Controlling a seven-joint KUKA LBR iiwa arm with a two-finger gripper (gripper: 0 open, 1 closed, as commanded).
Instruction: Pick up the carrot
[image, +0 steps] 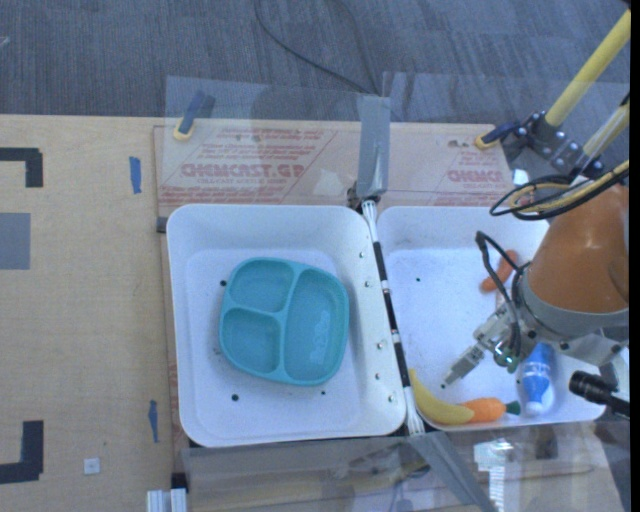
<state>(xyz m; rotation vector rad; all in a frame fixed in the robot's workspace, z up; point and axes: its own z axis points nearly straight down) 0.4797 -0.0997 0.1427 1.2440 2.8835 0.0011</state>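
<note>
The right bin (440, 250) surrounds the jaws (462, 368), which hang low; whether they are open I cannot tell. The carrot (486, 408) lies just below them, touching a banana (438, 402), beside a blue-capped tube (536, 384). A descent could catch the banana instead.

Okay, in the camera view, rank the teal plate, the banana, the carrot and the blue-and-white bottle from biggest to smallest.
1. teal plate
2. banana
3. blue-and-white bottle and carrot: they look alike in size, and the arm partly covers the bottle, so they stay unranked.
</note>
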